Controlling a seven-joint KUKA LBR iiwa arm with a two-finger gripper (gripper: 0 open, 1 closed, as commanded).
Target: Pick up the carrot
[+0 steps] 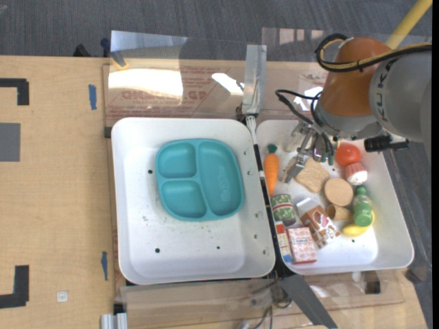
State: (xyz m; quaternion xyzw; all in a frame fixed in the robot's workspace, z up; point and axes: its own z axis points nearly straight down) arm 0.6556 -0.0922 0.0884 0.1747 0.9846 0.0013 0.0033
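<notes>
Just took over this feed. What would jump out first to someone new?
The teal divided plate sits alone in the left bin. In the crowded right bin, the hand hangs just right of the carrot, which lies against the bin's left wall among toy foods.

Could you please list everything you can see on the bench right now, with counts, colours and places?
Bins: two, white, side by side; left bin, right bin.
Divided plate: one, teal, three compartments, in the left bin.
Carrot: one, orange with green top, at the left edge of the right bin.
Cracker: one, tan, right bin, beside the carrot.
Tomato: one, red, right bin, far side.
Round bun: one, light brown, right bin, middle.
Can: one, green and red label, right bin, below the carrot.
Small boxes: two, red; and, right bin, near side.
Arm: one, grey with orange band.
Pincer: one, metal, just right of the carrot.
</notes>
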